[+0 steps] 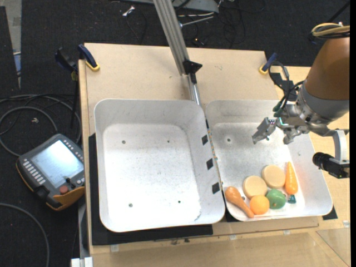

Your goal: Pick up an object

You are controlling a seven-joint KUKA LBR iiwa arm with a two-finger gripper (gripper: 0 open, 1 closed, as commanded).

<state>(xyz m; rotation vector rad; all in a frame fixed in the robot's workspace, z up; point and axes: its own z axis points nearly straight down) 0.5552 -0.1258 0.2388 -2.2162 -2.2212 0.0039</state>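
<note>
The right bin (233, 121) holds food toys clustered in its near corner: two tan discs (264, 181), carrot (291, 177), orange (259, 204), green piece (276, 198) and an orange gourd (238, 201). The gripper (276, 132) hangs above that bin's middle, fingers spread, holding nothing. The left bin (111, 115) sits beside it.

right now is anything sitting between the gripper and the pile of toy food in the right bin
Nothing visible does. The gripper hangs over the bare middle of the right bin, and the food sits clustered at the near corner: two pale round pieces, an orange carrot, a green piece and an orange ball. Only open bin floor lies between.
</note>
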